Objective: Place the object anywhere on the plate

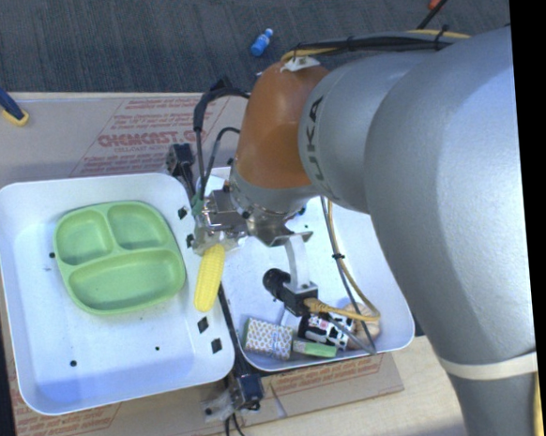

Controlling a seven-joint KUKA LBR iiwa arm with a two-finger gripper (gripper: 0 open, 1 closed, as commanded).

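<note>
Gripper (208, 234) pinching a corn cob (209, 276) — hanging at three o'clock of the plate (119, 255); the shallow end grip is risking a slip onto the bin wall (201, 307).

Tool (211, 238) grips corn (209, 276) btwn bins; plate (119, 256) left.

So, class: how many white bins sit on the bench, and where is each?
2. The left bin holds the green plate; the right bin, partly hidden under the arm, holds small objects. The corn hangs over their shared edge.
</note>
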